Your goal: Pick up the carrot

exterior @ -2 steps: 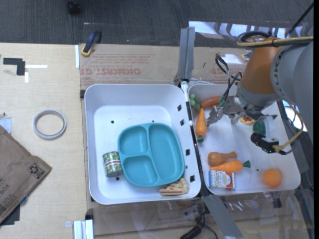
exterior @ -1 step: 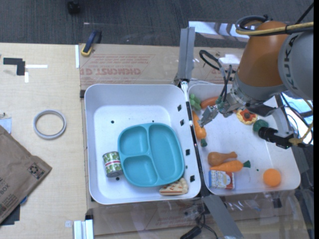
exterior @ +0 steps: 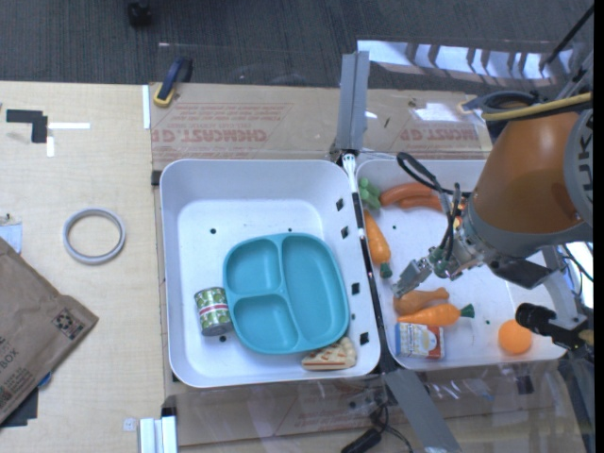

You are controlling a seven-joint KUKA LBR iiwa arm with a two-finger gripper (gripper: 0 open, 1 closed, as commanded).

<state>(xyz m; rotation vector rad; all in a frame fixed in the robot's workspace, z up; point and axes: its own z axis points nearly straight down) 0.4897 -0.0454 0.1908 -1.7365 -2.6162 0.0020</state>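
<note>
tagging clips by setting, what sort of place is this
Probably a robotics lab or test cell: a robot arm reaches over two white bins of toy food on a bench, with carpet and a roll of tape nearby.

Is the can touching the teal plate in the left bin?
Touching, by the look of it: in the camera view the can lies against the left rim of the plate, with no white bin floor showing between them.
</note>
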